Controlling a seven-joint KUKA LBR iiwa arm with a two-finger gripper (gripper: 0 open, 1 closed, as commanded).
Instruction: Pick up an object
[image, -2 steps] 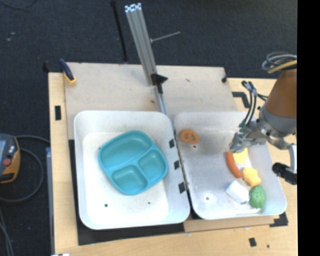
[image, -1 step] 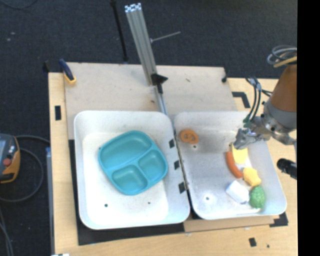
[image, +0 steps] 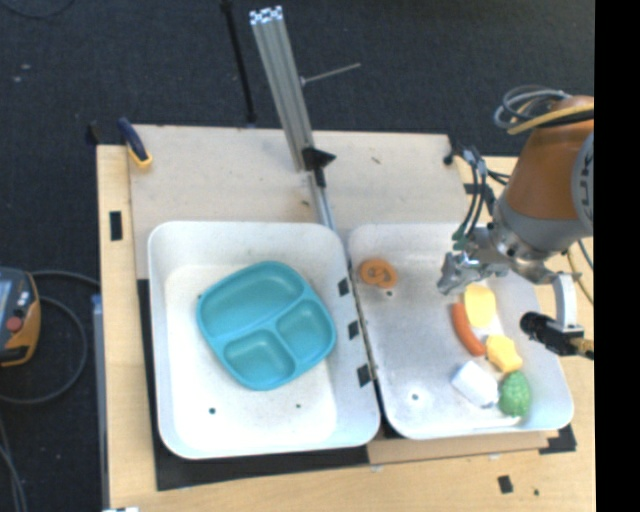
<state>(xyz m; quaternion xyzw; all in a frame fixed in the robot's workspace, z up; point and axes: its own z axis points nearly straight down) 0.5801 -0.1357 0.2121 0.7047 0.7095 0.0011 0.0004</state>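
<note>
The pincer (image: 462, 272) of the grey, orange-banded arm (image: 545, 190) hangs over the upper part of the right bin (image: 420, 400), its metal tips just above a pale yellow block (image: 481, 305); whether the tips are spread or closed cannot be told from this angle, and nothing is seen between them. Beside the block lies an orange carrot-shaped piece (image: 465, 328), with a smaller yellow piece (image: 503, 353), a white piece (image: 474, 383) and a green leafy piece (image: 514, 394) clustered below. A small orange round object (image: 377, 272) sits apart near the bin's upper left corner. In the left bin (image: 180, 420), a teal divided plate (image: 266, 323) lies flat. Both bins rest on the tabletop (image: 220, 175).
</note>
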